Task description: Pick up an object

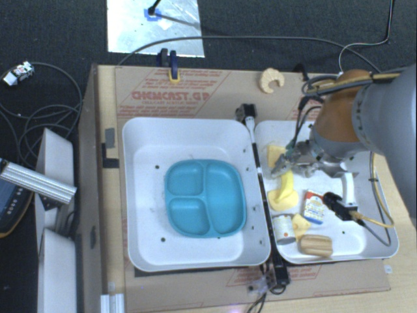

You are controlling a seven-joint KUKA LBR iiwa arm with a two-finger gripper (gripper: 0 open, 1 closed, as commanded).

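Worktop (pixel 176 87): you see brown board carrying two white bins, on dark carpet with cables.
Left bin (pixel 146 142): holds a blue divided plate (pixel 205 197).
Right bin (pixel 368 240): yellow pieces (pixel 284 194), a small carton (pixel 314 208), a bread roll (pixel 315 244).
Arm (pixel 365 113): reaches from your right, bent down over the right bin.
Jaws (pixel 287 163): low beside the yellow pieces; you cannot tell their spread.

two white bins (pixel 140 175), one blue plate (pixel 204 197)
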